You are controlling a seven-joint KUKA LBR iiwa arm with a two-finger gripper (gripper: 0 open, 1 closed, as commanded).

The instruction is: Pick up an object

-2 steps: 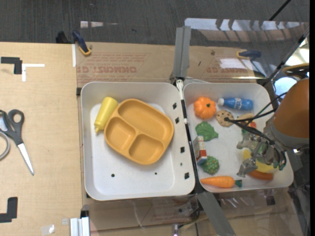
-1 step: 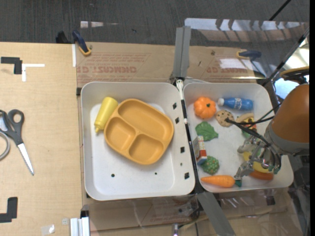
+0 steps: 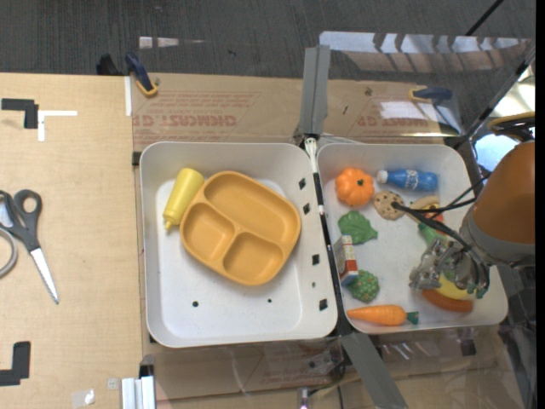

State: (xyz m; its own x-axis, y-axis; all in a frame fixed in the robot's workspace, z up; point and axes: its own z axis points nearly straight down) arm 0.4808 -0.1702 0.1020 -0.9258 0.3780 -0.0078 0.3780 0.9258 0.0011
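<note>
Where the grey arm with the orange band reaches in from the right, the jaws (image 3: 447, 273) hang low over the near right corner of the right bin (image 3: 393, 157). The metal parts there are too mixed up to see, so I cannot tell if the jaws are spread or pressed together. Nothing can be seen pinched between them.

Right under the jaws, and poking out on the near side, lies one toy (image 3: 449, 297) that is yellow and orange-red. It sits just beside the bin's near right corner, and the jaws hide part of it.

A little way to the left, along the near edge of the same bin, lies one orange carrot (image 3: 381, 315) with a green end. Next to it, further left, are one green broccoli (image 3: 366, 285) and one small red and white box (image 3: 346, 258) by the bin's left wall. Above them sits one green leafy toy (image 3: 357, 227). Near the far edge are one orange pumpkin (image 3: 355, 187), one brown cookie (image 3: 388, 204) and one blue bottle (image 3: 410, 179) lying on its side.

The left bin (image 3: 223, 319) holds one yellow tray (image 3: 236, 226) with three parts, and one yellow bottle (image 3: 181, 196) touching the tray's left side.

There are two white bins side by side. On the tabletop (image 3: 77, 228), near its left edge, lies one pair of scissors (image 3: 32, 241), well apart from the bins.
</note>
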